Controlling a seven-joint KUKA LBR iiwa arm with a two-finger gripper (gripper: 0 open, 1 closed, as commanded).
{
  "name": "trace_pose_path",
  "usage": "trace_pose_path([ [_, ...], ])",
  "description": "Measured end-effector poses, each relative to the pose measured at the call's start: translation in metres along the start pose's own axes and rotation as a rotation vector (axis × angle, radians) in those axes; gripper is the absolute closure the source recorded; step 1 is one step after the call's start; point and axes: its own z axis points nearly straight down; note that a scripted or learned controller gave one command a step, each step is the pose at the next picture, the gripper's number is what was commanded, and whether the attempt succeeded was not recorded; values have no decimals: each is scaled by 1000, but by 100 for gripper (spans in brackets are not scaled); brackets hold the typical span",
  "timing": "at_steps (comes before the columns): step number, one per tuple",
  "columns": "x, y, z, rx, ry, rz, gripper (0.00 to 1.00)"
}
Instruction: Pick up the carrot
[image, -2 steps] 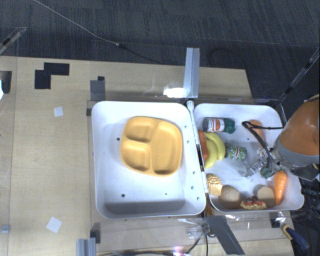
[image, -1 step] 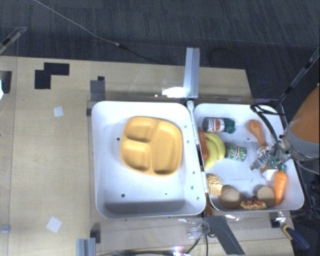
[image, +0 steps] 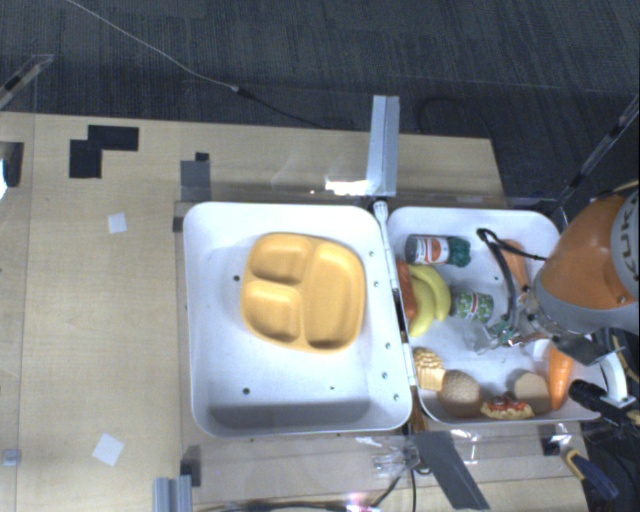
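Carrot (image: 559, 377) lying at lower right of the frame, inside the right bin (image: 470, 212) near its lower-right corner, just beside a bread roll (image: 530, 385), partly tucked under the arm's orange-banded wrist. Probably light, stiff, smooth and tapered, so best pinched across the thicker middle. Hand (image: 508, 333) low beside the green bottle (image: 470, 304), above left of the carrot; clenched or released, cannot tell.

- You get bright, even overhead light; the bench (image: 90, 330) reads clearly.
- Glare whitens the left bin (image: 215, 330) and a spot at the upper centre.
- A soft shadow lies along that bin's lower inside wall.
- Small items in the right bin (image: 455, 215) look slightly soft.
- The upper frame is dim.
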Motion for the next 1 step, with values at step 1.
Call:
trace_pose_path([
  [1, -48, -34, 0, 0, -5, -424, 100],
])
